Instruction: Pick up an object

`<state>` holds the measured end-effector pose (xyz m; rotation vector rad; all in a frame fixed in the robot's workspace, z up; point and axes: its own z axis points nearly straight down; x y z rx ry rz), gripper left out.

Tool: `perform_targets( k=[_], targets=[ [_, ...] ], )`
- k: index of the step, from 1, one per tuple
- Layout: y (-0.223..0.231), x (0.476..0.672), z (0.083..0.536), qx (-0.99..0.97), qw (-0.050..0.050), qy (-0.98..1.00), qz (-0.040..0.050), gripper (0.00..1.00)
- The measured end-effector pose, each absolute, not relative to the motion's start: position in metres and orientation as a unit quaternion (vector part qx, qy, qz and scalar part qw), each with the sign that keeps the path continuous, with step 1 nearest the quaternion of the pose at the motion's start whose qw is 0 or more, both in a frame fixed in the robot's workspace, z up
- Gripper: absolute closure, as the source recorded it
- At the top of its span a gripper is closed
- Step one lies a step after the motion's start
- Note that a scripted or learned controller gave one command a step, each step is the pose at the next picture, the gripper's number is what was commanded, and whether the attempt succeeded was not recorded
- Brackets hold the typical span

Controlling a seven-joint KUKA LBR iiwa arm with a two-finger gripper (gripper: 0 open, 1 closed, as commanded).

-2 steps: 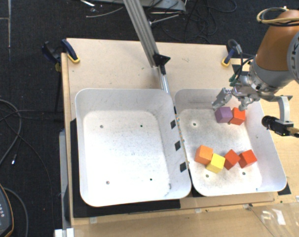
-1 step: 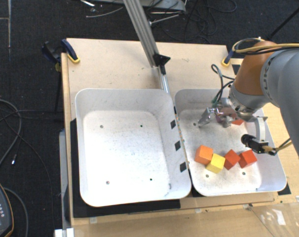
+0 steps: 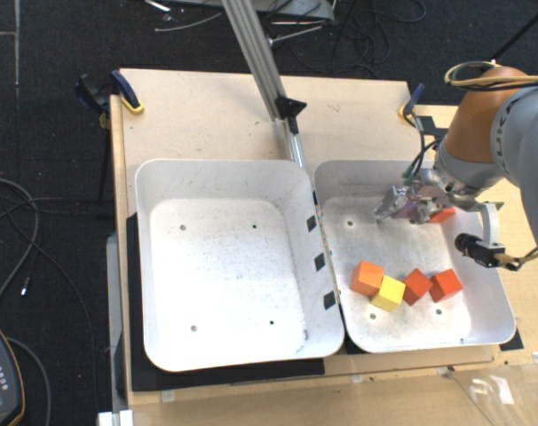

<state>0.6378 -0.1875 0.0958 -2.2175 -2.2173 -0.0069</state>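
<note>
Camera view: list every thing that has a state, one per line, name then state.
Gripper: low in the right bin, finger state unclear.
Right bin: holds four blocks.
Yellow block: touching the orange block.
Two red blocks: side by side.
Left bin: white, shallow.

Dark carpeted floor (image 3: 47, 25) with loose black cables (image 3: 20, 229); light wood counter (image 3: 207, 114); slanted metal rail (image 3: 256, 47) above; even overhead light.

My arm (image 3: 500, 131) reaches in from the right, orange band above the wrist, bent downward. My claw (image 3: 402, 204) hangs low at its end, pointing leftward and down.
</note>
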Motion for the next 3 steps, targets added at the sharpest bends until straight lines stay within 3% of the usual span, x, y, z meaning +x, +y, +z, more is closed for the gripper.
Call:
perform_targets(
  k=[1,2,3],
  targets=[
    [-0.153,0.681,0.096,-0.705,-0.002,-0.709,-0.0022,0.00],
    [-0.156,0.679,0.106,-0.705,-0.002,-0.709,-0.0006,1.00],
    [-0.086,0.681,0.201,-0.704,-0.003,-0.710,-0.0040,1.00]
  ],
)
